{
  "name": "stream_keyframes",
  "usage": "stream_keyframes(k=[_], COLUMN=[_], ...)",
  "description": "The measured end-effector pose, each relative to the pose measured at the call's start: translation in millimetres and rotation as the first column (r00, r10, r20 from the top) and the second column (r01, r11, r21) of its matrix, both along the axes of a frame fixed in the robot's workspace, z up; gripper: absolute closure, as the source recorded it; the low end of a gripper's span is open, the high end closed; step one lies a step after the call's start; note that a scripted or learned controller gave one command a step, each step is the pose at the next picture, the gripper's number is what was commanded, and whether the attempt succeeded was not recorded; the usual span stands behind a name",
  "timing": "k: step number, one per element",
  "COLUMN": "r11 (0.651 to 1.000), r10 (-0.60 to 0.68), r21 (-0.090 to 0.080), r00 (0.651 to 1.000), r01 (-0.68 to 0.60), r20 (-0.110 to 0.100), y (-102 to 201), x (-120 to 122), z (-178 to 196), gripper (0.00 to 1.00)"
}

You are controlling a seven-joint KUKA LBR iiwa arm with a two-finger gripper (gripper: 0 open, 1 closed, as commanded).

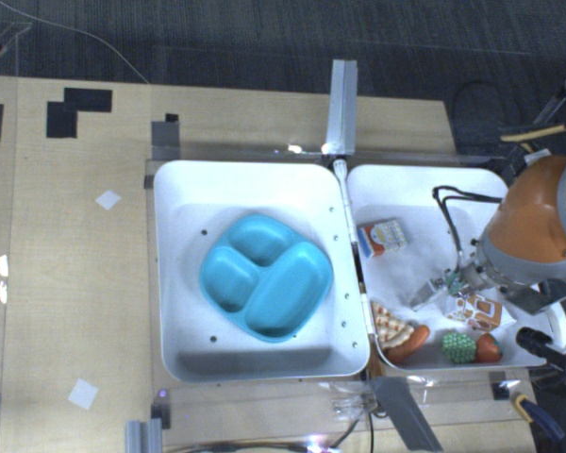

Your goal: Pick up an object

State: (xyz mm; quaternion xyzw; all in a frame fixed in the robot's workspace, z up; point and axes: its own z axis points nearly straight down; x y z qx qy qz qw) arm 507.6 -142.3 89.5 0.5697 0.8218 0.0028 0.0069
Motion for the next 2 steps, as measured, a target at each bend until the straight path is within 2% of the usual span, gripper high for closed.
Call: stream_keyframes(k=[1,2], r11=[1.000,1.000], r10=[0.000,0.005], r21=[0.000,-0.002], r00=[1.000,1.000], r01=[0.000,-0.004], r20=[0.000,0.009], y=[0.0,-0.1], x=[0.0,3.3], z=[0.0,12.8], gripper=[0.00,1.00])
